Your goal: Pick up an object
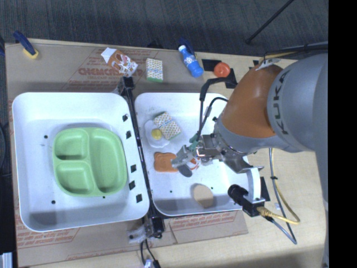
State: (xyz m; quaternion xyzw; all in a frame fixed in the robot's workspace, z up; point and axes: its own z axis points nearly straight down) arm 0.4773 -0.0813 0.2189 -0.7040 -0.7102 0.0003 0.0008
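In the right bin (167, 205) my gripper (184, 163) hangs low beside an orange toy (163, 162) that lies near the bin's left wall. The fingertips sit at the toy's right edge, touching or nearly so. A yellow and white item with a checked wrapper (163, 128) lies further back in the same bin. A tan round piece (203, 195) rests near the bin's front wall. The grey arm with its orange band (251, 108) covers the bin's right part.
The left bin (28, 149) holds a green divided plate (89, 161). Behind the bins on the bench lie a blue bottle (191, 61), an orange ball (222, 69), a small checked box (154, 70) and a snack packet (119, 62). A black divider (136, 149) separates the bins.
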